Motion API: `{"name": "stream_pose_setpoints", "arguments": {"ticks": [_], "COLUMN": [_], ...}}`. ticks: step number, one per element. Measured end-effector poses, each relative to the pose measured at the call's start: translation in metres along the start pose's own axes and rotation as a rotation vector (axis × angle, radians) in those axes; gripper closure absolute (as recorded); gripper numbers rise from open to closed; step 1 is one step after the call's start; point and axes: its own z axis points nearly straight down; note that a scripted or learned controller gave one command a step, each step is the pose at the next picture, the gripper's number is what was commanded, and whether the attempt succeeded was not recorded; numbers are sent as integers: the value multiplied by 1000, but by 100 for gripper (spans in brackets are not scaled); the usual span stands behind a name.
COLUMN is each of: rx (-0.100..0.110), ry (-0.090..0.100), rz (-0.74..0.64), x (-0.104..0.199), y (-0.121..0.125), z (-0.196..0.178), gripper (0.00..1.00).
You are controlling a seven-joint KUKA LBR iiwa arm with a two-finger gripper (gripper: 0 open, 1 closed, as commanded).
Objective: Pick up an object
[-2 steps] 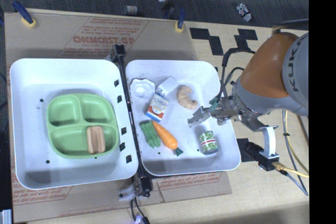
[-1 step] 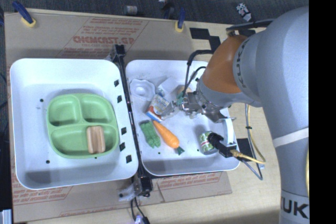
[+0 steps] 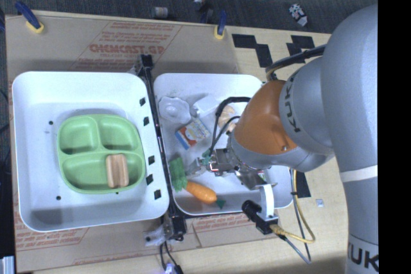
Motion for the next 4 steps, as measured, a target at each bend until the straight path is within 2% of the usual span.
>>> {"name": "stream_pose_setpoints", "arguments": {"ticks": [1, 2, 3, 4], "rx": [-1, -6, -8, -7], "ry": [-1, -2, -4, -3], "rz": [-6, 1, 2, 3], "x": [0, -7, -69, -107], "y": [1, 0, -1, -1], "z": [-10, -95, -150, -150], "gripper": [100, 100, 100, 100]}}
